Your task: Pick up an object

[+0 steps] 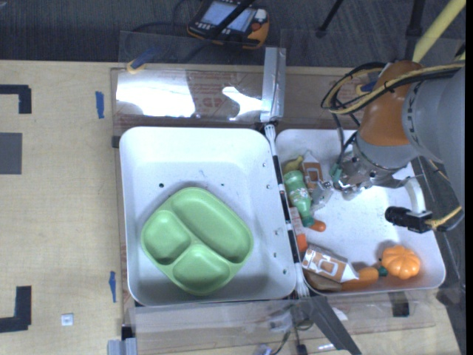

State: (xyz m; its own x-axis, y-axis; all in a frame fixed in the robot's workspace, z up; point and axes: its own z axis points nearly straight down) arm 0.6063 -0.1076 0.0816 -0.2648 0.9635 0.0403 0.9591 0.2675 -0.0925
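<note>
Overhead, my end effector [347, 185] hangs low in the right bin [362, 231], just beside a cluster of small items along the bin's left wall; whether it is parted or closed I cannot tell from this angle, and nothing can be seen in its grasp. Nearest it are a green bottle [297, 187] and a small brown-and-white packet [311, 173]; an orange carrot-like piece [316, 225] lies just below them; a small carton [327, 265] and an orange pumpkin [400, 262] sit toward the near edge. The left bin [148, 154] holds a green divided plate [196, 239]. To do this well, I judge I should centre over one item, likely the bottle, descend straight, and close across its narrow width; crowding against the wall risks a glancing miss.
</note>
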